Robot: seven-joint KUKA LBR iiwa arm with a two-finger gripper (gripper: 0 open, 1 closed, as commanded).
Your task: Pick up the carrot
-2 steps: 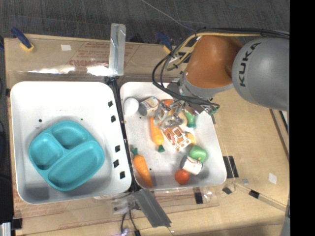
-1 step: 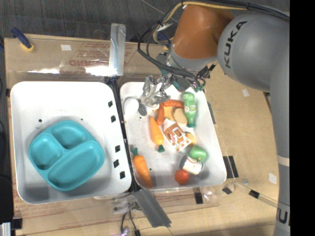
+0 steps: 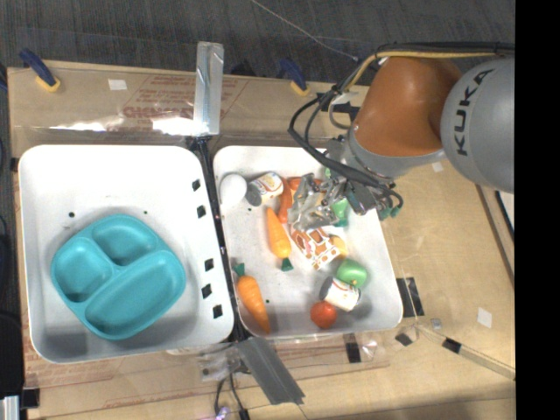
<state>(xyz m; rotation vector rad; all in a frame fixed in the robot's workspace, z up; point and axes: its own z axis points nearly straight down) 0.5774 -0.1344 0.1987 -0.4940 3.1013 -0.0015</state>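
Two carrots lie in the right bin [image 3: 385, 261]. One carrot [image 3: 277, 234] lies lengthwise near the bin's middle, its green end pointing to the front. The other carrot [image 3: 253, 304] rests against the front left wall, green top towards the back. My gripper [image 3: 311, 205] hangs low over the bin's middle, just right of the first carrot and above an orange-and-white patterned packet [image 3: 318, 247]. A further slim orange piece [image 3: 286, 194] shows at the gripper's left side. I see nothing clearly held.
The right bin also holds a white ball [image 3: 233, 186], a small jar [image 3: 266, 185], a green-and-white item [image 3: 349, 276] and a red tomato [image 3: 324, 314]. A teal divided plate [image 3: 118, 274] sits in the left bin [image 3: 52, 173]. Cables trail from the wrist.
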